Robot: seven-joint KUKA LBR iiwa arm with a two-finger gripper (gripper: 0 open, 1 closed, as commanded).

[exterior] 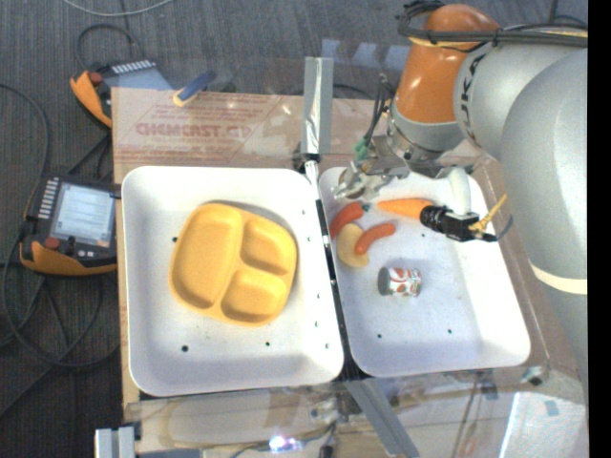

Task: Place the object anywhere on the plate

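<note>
Pincer (358, 181) hung low at the back left corner of the right bin (496, 342); whether it was apart or together, I could not tell. Just below it lay a carrot (412, 207), long axis across the bin, and small sausages (368, 237). The yellow plate (234, 260) waited in the left bin (153, 351).
</note>
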